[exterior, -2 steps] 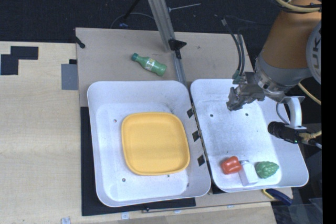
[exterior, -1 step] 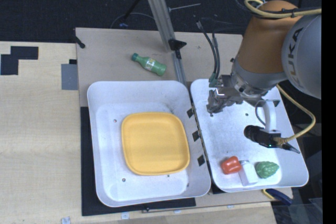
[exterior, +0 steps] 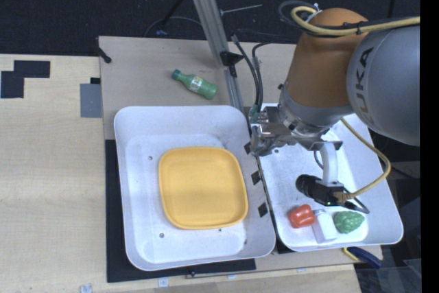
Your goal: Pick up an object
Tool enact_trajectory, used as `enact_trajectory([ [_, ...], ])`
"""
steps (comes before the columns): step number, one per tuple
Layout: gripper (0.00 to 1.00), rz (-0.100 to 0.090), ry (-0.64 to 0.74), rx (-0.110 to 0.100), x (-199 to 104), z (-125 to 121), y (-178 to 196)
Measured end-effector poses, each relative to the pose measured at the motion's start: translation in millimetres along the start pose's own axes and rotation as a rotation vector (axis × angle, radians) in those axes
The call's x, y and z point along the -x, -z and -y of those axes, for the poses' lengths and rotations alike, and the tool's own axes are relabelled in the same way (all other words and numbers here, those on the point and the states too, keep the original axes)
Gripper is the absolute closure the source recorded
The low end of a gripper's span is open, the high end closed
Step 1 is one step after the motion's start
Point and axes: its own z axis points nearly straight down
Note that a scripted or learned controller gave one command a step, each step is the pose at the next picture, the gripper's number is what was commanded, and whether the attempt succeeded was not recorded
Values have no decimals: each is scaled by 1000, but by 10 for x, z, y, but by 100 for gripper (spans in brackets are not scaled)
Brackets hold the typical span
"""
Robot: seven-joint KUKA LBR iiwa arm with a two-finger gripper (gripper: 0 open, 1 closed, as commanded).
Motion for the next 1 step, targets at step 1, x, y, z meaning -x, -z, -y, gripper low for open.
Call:
enact_trajectory([
  [1,100,1,-1,-1,-410,121,-156],
])
